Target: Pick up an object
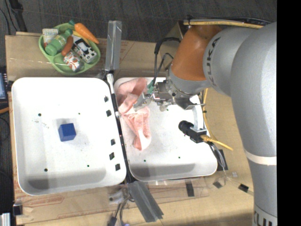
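Where the right bin (188,166) meets its left wall, the pink cloth (139,126) lies crumpled, its upper folds bunched right against the claw (146,99), which sits at the cloth's upper right edge. Whether the claw is apart or clamped on fabric cannot be told. The cloth is pale salmon, rumpled, narrowing to a tail toward the bin's middle. A blue cube (67,131) rests in the left bin (28,98), well apart.

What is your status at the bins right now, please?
Gripper on pink cloth, right bin; grasp unconfirmed. Blue cube alone in left bin. Nothing in the way.
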Available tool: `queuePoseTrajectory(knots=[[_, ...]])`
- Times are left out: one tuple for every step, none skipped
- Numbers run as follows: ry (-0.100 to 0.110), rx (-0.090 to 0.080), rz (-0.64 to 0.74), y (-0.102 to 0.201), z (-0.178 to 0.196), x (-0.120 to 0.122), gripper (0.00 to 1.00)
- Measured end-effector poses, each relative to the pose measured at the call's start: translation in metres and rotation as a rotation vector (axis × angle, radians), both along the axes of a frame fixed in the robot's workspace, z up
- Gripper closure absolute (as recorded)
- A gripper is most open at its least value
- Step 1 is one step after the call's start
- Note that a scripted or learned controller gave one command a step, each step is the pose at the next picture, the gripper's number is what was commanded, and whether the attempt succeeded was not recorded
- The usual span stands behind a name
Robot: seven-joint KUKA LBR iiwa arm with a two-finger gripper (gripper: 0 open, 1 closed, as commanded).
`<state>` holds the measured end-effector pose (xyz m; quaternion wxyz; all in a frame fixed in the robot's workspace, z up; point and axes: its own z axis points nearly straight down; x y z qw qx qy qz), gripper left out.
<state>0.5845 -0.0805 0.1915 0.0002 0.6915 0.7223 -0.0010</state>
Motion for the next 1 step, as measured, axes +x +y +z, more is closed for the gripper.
queuePoseTrajectory(knots=[[-0.004, 0.001, -0.183, 0.0066, 0.1178, -0.0326, 0.0]])
